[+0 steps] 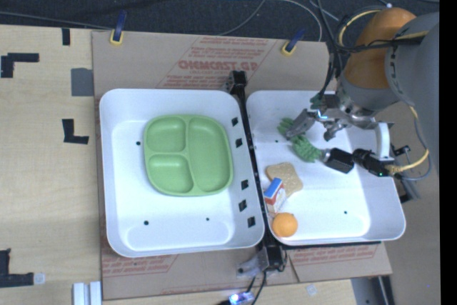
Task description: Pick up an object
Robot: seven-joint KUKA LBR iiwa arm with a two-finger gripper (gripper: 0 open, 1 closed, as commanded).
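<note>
So, two white bins are sat side by side on a sheet of cardboard [207,61], which is laid over the wooden bench [43,175] and pinned at the back edge by two clamps [293,45].

The left bin [118,225] is taken up by a green divided plate [188,155], lying flat with three compartments and sitting roughly in the middle.

The action is all in the right bin [378,221]. The arm is reached in from the right, and the hand [314,128] is hung over the back-left part of that bin. Its fingers are spread apart, one dark finger [300,123] angled out toward the bin divider and the other on the arm's side. Nothing can be seen clamped between them.

A green leafy thing [305,148] is found right there, just under and beside the dark finger, with one end poking out near the fingertip and the rest trailing toward the front of the bin. Whether it is actually touched by the finger can't be made out from this angle.

Further toward the front, a slice of bread [284,177] is laid flat near the divider. A small red, white and blue carton [273,189] is tucked against its front-left edge, touching it. An orange [285,224] is parked just in front of those two, close to the front-left corner and a bit apart from the carton.

The bread, the carton and the orange are all well clear of the hand.
</note>
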